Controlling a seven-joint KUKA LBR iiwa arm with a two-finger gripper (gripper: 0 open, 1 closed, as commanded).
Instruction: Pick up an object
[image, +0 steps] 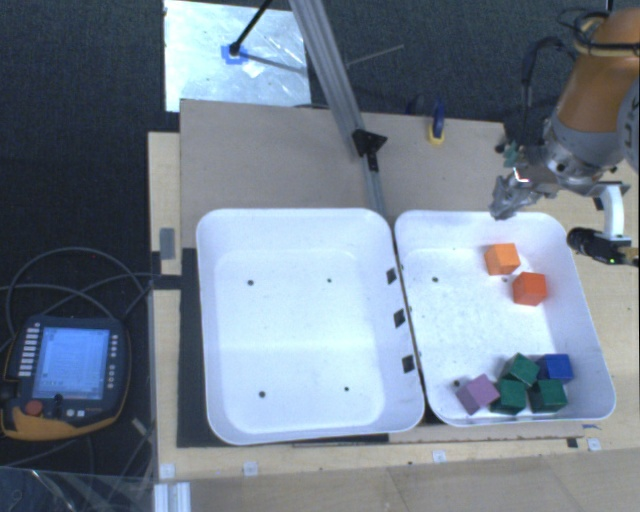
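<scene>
Far left, on the floor, a teach pendant (62, 375) with its cable looped; next, left bin (300, 325) bare white; right bin (455, 330) touching it, holding a purple block (478, 392) and green blocks (520, 383) clustered in the near corner, a blue block (556, 367) beside them; further back, two orange blocks (502, 259) (530, 288) close together; above the far rim, gripper (506, 200), finger state impossible to tell, nothing visibly grasped.

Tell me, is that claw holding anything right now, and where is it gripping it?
Nothing seems to be held. The gripper hangs over the far edge of the right bin, above the blocks; the nearest orange block lies loose on the floor.
</scene>
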